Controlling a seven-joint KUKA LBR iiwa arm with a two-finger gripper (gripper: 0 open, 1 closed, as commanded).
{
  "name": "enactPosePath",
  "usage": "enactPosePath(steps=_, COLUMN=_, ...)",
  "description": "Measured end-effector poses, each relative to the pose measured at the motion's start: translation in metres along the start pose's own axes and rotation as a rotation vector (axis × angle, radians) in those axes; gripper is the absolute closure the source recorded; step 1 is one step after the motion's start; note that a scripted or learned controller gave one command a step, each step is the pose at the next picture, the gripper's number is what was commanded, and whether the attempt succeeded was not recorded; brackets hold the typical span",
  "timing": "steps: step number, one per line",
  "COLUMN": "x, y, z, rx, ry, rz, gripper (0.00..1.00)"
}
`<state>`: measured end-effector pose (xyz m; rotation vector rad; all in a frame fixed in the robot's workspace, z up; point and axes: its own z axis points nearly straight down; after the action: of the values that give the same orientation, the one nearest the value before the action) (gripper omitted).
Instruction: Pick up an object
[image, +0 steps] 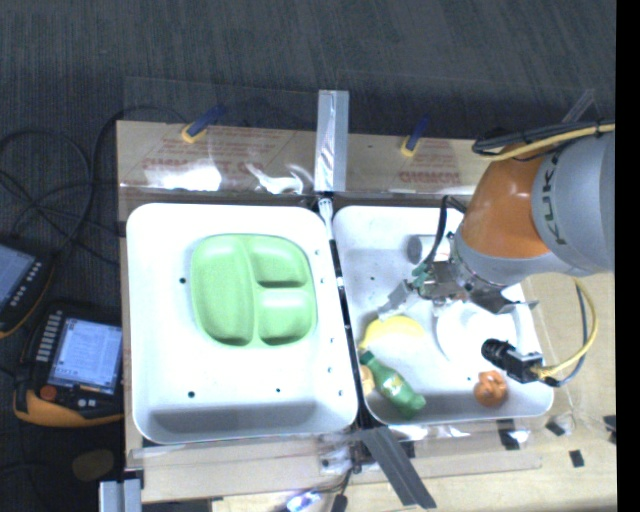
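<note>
Right bin (350, 235) holds 3 small things near front wall. Green bottle (392, 385): glossy, yellowish cap end, lying flat, long axis diagonal, cap toward upper left, base toward lower right. Yellow lemon-like object (397, 330) just above it, touching or nearly. Small orange-brown fruit (490, 388) in front-right corner. Gripper (432, 282) low over bin middle; jaw state cannot tell. Left bin (150, 300) holds green divided tray (255, 290).

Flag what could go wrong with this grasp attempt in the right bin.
1. The lemon and green bottle lie close together near the right bin's left wall, so a grab there may catch both or glance off the wall.
2. The gripper sits low among clutter; a sweep could knock the small orange fruit aside.
3. The yellow cable loops beside the bin and might snag.
</note>
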<state>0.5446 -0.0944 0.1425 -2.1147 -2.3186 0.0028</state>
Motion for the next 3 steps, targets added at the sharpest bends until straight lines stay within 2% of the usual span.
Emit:
enactPosePath(steps=1, x=-0.103, y=0.06, z=-0.021, rx=-0.004, ry=-0.004, rz=-0.399, gripper=0.0)
enactPosePath(steps=2, x=-0.082, y=0.03, z=0.045, rx=-0.026, ry=-0.023, rz=-0.57, gripper=0.0)
enactPosePath(steps=3, x=-0.091, y=0.033, z=0.052, rx=-0.014, ry=-0.012, rz=-0.737, gripper=0.0)
